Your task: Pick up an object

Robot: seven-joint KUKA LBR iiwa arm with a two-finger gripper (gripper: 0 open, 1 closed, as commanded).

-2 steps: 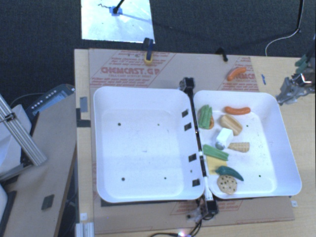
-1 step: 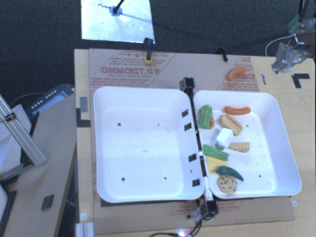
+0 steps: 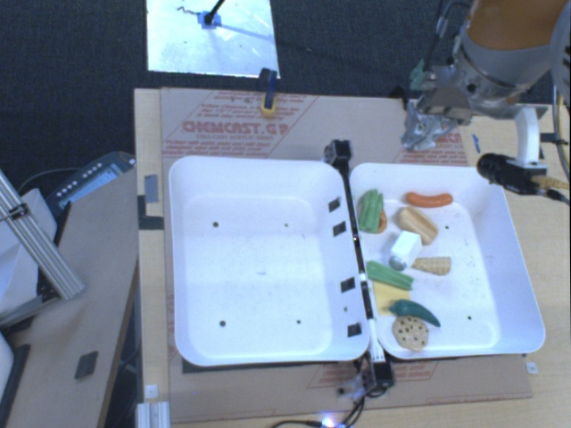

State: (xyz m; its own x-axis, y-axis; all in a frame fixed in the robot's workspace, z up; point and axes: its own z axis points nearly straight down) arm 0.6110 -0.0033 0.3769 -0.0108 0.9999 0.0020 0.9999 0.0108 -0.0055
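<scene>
- My metal two-finger gripper (image 3: 426, 136) hangs blurred beyond the right shallow white bin (image 3: 508, 239); my jaws' state I cannot tell.
- The orange plastic sausage (image 3: 428, 200) lies below my jaws, apart, inside that bin.

Arm (image 3: 513, 25): cropped by frame's top edge, upper right. Gripper (image 3: 421, 136): blurred, fingers indistinct. Desk (image 3: 80, 266): cropped lower left.
</scene>
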